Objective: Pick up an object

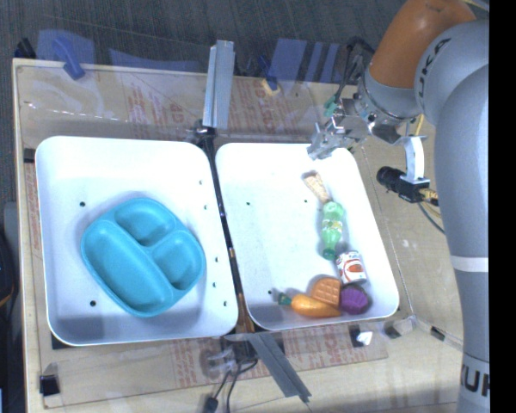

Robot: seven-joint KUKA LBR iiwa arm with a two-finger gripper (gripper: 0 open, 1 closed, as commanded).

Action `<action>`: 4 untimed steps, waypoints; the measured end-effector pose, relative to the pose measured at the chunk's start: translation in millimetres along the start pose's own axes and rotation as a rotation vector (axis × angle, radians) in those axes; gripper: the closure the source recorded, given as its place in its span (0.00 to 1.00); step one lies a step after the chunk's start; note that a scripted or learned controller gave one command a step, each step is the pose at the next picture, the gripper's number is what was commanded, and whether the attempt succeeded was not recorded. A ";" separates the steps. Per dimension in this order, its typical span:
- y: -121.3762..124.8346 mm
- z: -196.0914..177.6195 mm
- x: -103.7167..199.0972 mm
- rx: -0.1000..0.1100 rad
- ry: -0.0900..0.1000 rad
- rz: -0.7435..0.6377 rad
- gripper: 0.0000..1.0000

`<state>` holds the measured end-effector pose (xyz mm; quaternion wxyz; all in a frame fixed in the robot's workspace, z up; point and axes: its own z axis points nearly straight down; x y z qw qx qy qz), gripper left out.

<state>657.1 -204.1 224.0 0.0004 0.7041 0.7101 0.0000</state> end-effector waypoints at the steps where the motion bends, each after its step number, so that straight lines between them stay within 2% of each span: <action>1: 0.5 -37.2 -4.5 0.000 0.000 -0.001 1.00; 2: 1.4 -47.4 -3.0 0.001 -0.002 -0.009 1.00; 3: -26.5 -71.6 64.5 0.003 0.001 -0.001 1.00; 4: -11.9 -44.1 0.9 0.002 -0.001 0.003 1.00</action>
